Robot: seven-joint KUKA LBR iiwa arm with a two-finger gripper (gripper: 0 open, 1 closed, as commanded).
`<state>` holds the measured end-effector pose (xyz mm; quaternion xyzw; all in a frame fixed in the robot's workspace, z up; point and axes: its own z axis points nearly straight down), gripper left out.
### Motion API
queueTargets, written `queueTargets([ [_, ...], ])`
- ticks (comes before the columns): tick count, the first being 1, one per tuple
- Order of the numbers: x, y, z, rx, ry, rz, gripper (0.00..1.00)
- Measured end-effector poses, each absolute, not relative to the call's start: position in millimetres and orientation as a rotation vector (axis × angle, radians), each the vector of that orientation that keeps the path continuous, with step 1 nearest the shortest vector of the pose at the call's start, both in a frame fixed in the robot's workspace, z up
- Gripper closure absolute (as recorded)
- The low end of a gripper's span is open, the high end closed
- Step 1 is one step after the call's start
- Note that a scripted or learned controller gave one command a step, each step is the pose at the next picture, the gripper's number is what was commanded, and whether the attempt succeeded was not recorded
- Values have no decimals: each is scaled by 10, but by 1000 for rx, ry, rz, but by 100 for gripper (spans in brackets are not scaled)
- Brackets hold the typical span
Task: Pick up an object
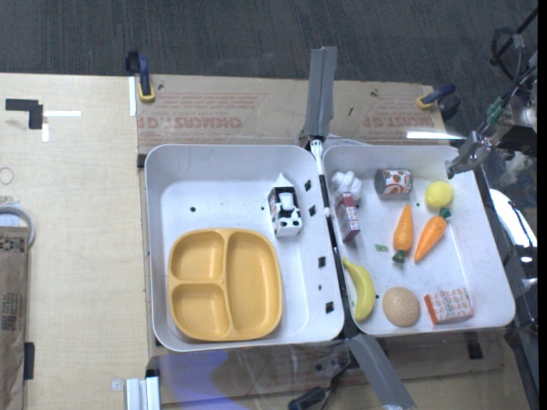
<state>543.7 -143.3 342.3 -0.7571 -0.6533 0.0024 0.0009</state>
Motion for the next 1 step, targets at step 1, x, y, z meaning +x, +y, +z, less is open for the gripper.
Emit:
queueTargets([
  [1,5437,-1433,3423,-2377,-2051,8,0],
])
